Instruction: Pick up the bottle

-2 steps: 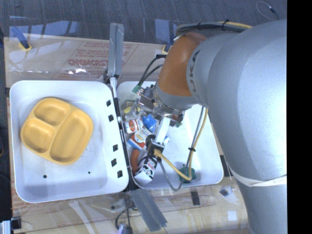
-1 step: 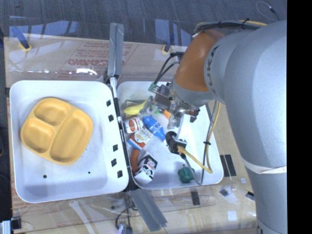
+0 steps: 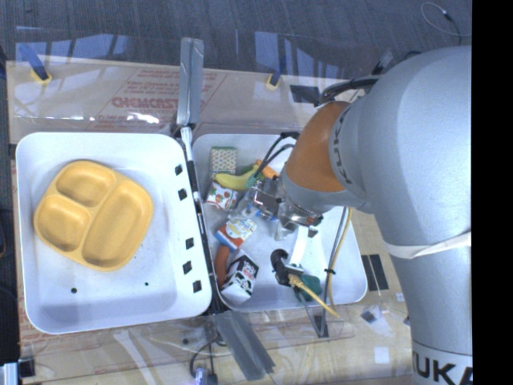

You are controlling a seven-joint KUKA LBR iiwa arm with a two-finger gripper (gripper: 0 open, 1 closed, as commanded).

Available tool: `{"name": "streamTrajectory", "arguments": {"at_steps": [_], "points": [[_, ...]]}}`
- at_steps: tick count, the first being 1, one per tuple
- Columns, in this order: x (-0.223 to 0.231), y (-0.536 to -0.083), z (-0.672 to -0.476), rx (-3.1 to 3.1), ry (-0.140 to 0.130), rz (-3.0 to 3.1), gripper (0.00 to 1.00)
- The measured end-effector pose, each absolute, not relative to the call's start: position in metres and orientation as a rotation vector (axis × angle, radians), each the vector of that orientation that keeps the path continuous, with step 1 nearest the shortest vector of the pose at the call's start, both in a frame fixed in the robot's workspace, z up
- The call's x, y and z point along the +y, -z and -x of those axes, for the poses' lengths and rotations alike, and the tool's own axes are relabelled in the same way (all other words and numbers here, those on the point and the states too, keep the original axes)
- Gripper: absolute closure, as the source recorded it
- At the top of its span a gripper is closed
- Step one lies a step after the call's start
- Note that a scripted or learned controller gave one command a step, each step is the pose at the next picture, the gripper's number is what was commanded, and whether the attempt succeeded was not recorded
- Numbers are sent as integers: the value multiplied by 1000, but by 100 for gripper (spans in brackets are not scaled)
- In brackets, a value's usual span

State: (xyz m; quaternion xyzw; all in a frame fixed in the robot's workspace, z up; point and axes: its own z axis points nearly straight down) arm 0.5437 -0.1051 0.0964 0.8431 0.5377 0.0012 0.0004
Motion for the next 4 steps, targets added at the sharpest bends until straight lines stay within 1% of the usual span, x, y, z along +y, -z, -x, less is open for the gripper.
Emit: {"name": "streamTrajectory", "arguments": {"at_steps": [1,2,3,4], "points": [[-105,-97,-571,1905,-5,-2496,0],[-132,-126,-583,1489,3,-2768,0],[-111,-107,-567,1532,-30,-2720,0],[-117,-105,-576,1475,-29,-2761,0]]}}
